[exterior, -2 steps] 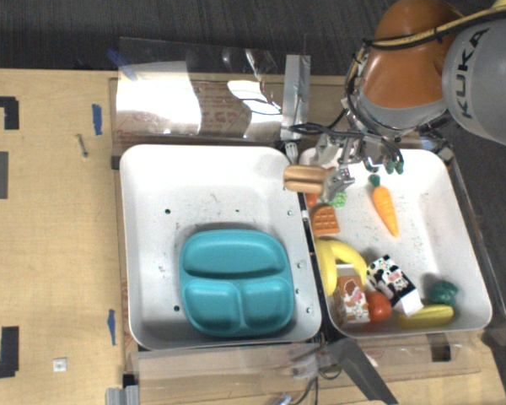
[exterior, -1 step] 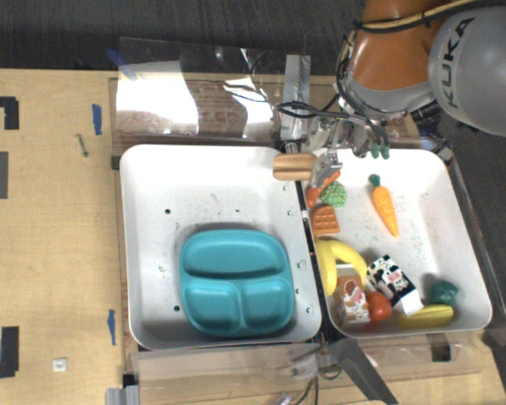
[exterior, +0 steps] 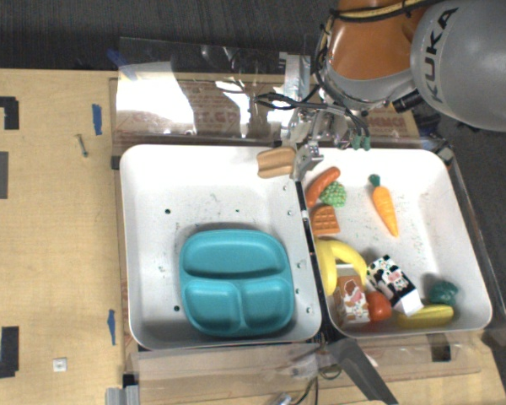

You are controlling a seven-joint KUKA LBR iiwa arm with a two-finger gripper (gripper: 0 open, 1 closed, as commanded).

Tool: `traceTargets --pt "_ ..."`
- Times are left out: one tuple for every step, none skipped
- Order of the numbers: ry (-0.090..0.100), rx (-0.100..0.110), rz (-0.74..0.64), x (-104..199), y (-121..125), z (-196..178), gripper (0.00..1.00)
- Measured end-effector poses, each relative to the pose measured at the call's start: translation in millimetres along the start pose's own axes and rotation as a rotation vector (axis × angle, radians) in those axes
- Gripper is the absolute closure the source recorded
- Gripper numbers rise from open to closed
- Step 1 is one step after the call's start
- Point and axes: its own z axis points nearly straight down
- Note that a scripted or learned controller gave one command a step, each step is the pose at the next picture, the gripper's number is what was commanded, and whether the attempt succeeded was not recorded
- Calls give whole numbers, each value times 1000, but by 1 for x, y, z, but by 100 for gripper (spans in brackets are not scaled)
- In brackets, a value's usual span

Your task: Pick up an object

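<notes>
Nearest you, at the near edge of the right bin (exterior: 464, 226), you have a crowded row: a small carton with a red picture (exterior: 350, 300) on the left, a tomato (exterior: 379, 306) beside it, a black-and-white cow-patterned box (exterior: 391, 281) just behind, a yellow piece (exterior: 426, 315) lying along the near wall, and a dark green item (exterior: 443, 292) at the right end. Just beyond the carton you see a banana (exterior: 336, 260) curving along the bin's left wall, with an orange waffle-like block (exterior: 325, 222) farther on, then a green bunch (exterior: 335, 195) touching a red-orange sausage (exterior: 322, 182). A carrot (exterior: 384, 207) lies alone, well apart to the right of these, pointing toward you.

In the left bin (exterior: 143, 226) you have a teal divided tray (exterior: 236, 281) sitting in the near half, its three compartments facing up.

Look to the far end of the wall between the two bins: the gripper (exterior: 308, 154) hangs there, under the arm's orange band, and a tan bread-roll piece (exterior: 276, 162) sits just to its left, at the far right corner of the left bin. The roll touches or overlaps the fingertip area, but you cannot tell whether the jaws are open, closed or clamped on it; cables and the wrist hide that part
</notes>
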Motion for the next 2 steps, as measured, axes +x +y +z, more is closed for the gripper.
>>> traceTargets --pt "1 -1 -29 -2 50 -14 100" --pt "-10 -2 -28 -4 50 -26 100"
